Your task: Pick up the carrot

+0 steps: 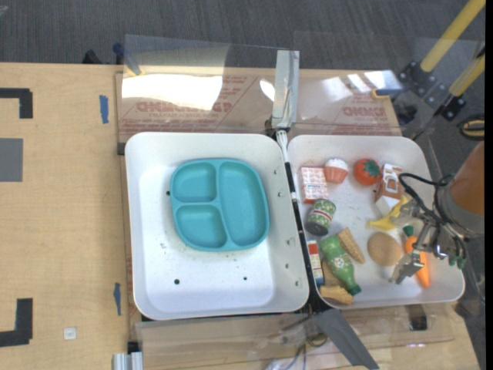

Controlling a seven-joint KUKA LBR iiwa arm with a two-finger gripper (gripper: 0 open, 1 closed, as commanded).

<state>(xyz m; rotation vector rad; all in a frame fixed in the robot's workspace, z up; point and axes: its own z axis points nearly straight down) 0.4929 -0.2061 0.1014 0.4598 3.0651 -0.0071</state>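
The carrot [423, 275] is a small orange piece near the front right corner of the right bin [443, 293]. A second bit of orange shows just left of the wrist. My gripper [418, 259] hangs low over the carrot, right on top of it, with black cables looping around the wrist. The gripper body hides most of the carrot, and I cannot make out whether the carrot is held. The orange band of the arm [471, 191] enters from the right edge.
The right bin is crowded: a brown bun [383, 247] and a yellow banana [385, 222] lie just left of the gripper, then a green bottle [339, 259], a can [320, 216], a tomato [367, 171] and a carton [390, 182]. A teal divided plate [219, 204] sits in the left bin [154, 284].
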